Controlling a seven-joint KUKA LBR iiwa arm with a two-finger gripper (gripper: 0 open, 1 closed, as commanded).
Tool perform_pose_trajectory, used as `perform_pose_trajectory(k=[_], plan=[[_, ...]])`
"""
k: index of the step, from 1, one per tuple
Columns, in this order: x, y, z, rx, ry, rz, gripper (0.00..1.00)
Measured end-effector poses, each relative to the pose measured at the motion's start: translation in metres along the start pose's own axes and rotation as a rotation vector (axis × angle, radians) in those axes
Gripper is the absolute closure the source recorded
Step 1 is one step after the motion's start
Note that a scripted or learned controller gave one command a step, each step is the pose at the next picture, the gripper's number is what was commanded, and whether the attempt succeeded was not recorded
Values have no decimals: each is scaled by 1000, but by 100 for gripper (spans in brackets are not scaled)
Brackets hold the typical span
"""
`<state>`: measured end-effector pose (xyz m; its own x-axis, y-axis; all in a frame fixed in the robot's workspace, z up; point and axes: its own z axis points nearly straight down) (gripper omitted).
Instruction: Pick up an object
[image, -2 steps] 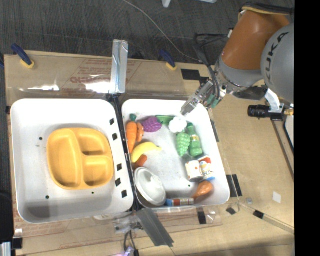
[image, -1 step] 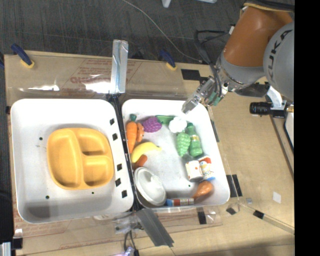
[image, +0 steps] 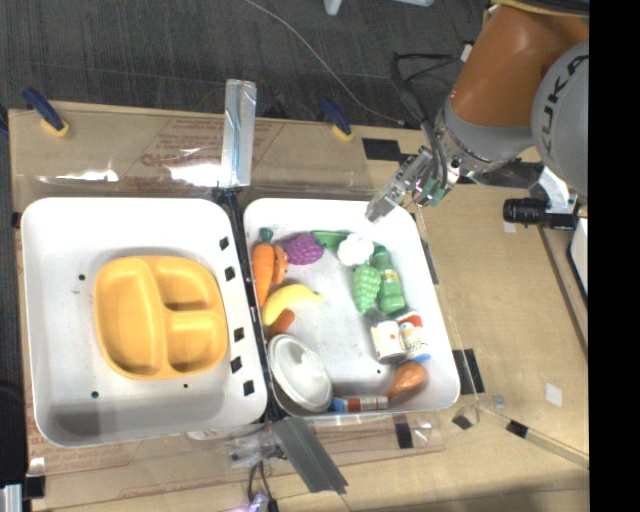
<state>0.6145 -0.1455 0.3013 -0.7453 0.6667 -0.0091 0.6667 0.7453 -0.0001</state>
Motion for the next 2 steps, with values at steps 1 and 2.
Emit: perform_pose_trajectory(k=[1, 2], plan=[[73, 26, 36, 2, 13, 58, 100], [71, 26, 24, 1, 9, 53, 100]])
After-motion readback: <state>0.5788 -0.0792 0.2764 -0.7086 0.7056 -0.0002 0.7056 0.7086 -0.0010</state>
